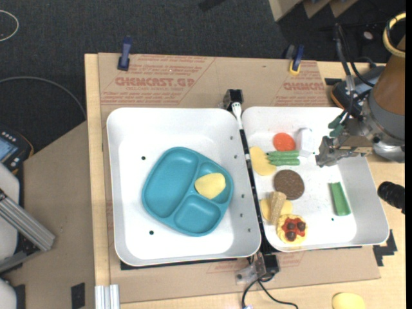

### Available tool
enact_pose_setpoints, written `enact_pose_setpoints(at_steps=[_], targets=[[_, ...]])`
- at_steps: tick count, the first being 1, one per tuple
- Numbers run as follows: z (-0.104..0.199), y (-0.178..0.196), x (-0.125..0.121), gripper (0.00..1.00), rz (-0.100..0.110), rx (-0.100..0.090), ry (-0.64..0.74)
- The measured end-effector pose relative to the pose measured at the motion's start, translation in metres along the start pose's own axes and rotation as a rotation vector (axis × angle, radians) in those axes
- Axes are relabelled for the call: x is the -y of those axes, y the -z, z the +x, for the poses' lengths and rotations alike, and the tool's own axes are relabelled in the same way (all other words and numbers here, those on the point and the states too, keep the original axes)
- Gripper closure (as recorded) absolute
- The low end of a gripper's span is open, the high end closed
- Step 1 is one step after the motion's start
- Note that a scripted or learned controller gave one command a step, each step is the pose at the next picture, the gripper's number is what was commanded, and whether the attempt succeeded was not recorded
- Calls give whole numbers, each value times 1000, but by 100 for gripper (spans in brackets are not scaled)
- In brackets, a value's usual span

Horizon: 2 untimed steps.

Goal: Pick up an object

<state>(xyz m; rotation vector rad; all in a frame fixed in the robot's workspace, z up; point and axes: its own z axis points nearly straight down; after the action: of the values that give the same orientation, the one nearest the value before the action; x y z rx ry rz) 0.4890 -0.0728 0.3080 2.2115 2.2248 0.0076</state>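
Approach step: gripper (325, 154) low over right bin (367, 227), near white cup (304, 139); jaws state unclear, cannot tell. Next: descend on chosen item, then clamp.

A single fixed camera looks down at a slant from above the bench (193, 76), far enough back to take in both the left white bin (129, 134) and the right white bin (360, 224) whole. The arm (393, 102) enters from the right edge, and dark floor runs along the top.
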Motion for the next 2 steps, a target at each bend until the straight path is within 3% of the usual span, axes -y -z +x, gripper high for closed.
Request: enact_pose_setpoints(at_steps=[1,2], targets=[[51,-87,12,100,17,-3,-2],[106,29,7,100,-7,-3,3]])
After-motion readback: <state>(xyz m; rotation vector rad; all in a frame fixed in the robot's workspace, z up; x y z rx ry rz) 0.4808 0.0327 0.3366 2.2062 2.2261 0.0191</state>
